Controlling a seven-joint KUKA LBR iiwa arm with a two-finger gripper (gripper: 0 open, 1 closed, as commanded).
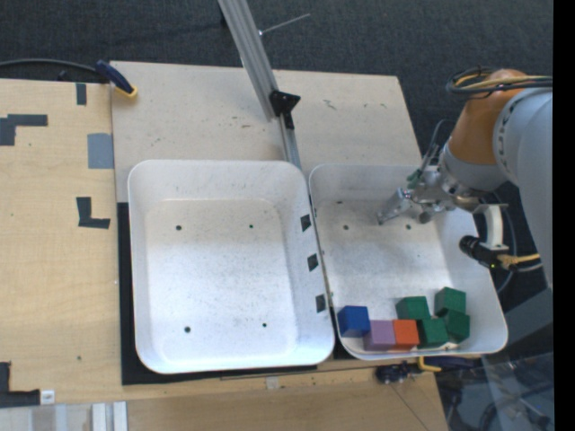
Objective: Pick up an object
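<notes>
Dark carpet surrounds the pale wooden tabletop (225,106), which carries two shallow white bins side by side. My left bin (144,241) sits toward the middle of the tabletop and my right bin (377,268) lies against the tabletop's right edge.

My pincer (392,210) hangs over the far half of the right bin, with my grey arm and its orange band (476,128) reaching in from the right. The blocks lie well apart from it, all crowded along the bin's near edge and into its near right corner.

I count one blue block (354,320), one purple block (383,333), one orange block (406,332), and a cluster of green blocks (440,317). The green ones look like about four, but they press together and overlap, so I cannot tell the exact count.

My pincer is small and blurred against the white bin floor; I cannot tell whether it is wide or narrow, and nothing shows between its tips.

A slanted metal rail (247,39) crosses the far edge of the tabletop. A blue and yellow clamp (117,77) sits at the far left.
</notes>
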